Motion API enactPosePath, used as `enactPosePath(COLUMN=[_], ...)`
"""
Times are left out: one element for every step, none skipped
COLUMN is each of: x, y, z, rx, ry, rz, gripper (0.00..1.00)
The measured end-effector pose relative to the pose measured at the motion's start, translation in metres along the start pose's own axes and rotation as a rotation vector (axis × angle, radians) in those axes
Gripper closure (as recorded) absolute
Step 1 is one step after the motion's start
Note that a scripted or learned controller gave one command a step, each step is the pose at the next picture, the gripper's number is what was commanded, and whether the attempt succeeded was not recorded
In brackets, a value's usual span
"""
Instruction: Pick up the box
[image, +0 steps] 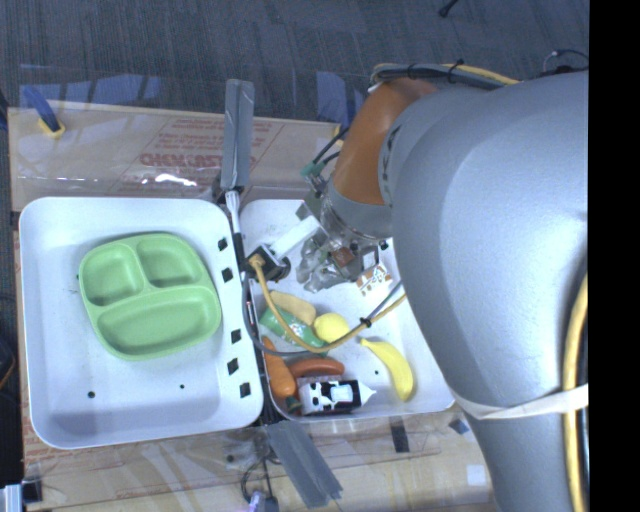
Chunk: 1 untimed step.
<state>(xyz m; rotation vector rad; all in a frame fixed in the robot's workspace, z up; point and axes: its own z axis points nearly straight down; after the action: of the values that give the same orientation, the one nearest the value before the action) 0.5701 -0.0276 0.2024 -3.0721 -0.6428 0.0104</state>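
Presumably the box (372, 281) is the small white carton with orange-red print that shows just right of centre, peeking out from under the gripper (335, 262) in the upper part of the right bin (432, 395). It is partly hidden, so I cannot read its pose or whether it lies flat. The gripper hangs directly over it, low in the bin, which I judge to be a grasp attempt in progress; the metal fingers blur into the clutter, and I cannot tell whether they are spread or pinched on anything.

Below the box, toward the lower middle of the frame, toy food lies piled: a lemon (331, 326), a banana (393, 366) near the bin's right wall, a green vegetable piece (290, 329), an orange carrot-like piece (281, 376), and a black-and-white patterned item (330, 396) by the bottom rim. A yellow cable (300, 342) loops across this pile.

The left bin (50, 400) holds a green divided plate (150, 296), well apart from the work. The arm (490, 220), grey with its orange band, covers the right side and hides part of the right bin.
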Motion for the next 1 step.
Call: enactPosePath(x=[0.0636], y=[0.0317], z=[-0.1213], rx=[-0.003], ry=[0.005], rz=[0.061], gripper=[1.00])
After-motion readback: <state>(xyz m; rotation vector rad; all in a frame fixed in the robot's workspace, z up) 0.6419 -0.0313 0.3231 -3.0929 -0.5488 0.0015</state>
